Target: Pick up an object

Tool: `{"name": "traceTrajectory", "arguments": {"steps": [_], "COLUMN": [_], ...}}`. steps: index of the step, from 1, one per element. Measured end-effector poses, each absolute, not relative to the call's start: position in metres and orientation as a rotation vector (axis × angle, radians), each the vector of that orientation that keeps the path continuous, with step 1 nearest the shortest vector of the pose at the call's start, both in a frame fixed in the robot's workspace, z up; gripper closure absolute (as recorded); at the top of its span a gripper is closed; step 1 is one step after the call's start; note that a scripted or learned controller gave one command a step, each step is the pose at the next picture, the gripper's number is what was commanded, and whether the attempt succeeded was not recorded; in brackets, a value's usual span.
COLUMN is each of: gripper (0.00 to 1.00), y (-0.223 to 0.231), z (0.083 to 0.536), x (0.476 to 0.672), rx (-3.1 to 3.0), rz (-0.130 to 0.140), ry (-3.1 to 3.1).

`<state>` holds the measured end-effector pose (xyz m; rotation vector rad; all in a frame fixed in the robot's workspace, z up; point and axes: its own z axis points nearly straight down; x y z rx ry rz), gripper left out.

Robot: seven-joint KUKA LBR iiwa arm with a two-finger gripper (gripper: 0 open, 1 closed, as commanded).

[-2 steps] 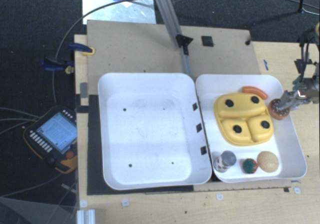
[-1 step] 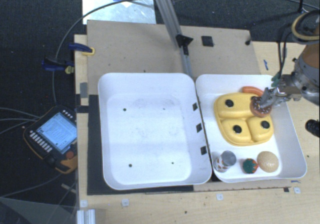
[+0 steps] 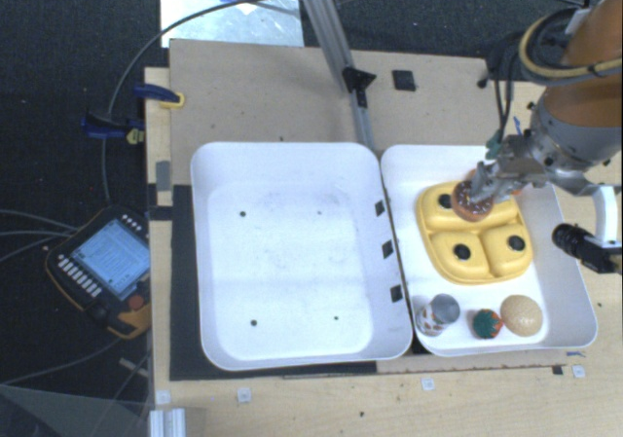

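My gripper (image 3: 479, 194) hangs low over the right bin (image 3: 574, 313), above the back part of a large yellow moulded piece (image 3: 477, 240) with black holes. A small brown round thing (image 3: 471, 206) sits right under the gripper tip, on the yellow piece; I cannot tell whether it is gripped. Along the bin's front lie a grey and white small object (image 3: 439, 312), a green and red ball (image 3: 487, 324) and a tan egg-shaped object (image 3: 522, 314).
The left bin (image 3: 282, 250) is beside the right one, with black clips along their shared wall. A grey pole (image 3: 326, 17) slants over the bench at the back. A teach pendant (image 3: 102, 265) lies off the bench at left.
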<state>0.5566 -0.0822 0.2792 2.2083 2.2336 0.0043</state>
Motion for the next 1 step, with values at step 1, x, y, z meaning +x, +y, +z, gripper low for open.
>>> {"name": "traceTrajectory", "arguments": {"steps": [1], "gripper": [1.00], "y": [-0.0247], "z": [0.2719], "x": [0.5556], "rx": [2.209], "rz": [0.005], "ry": [2.234]}}
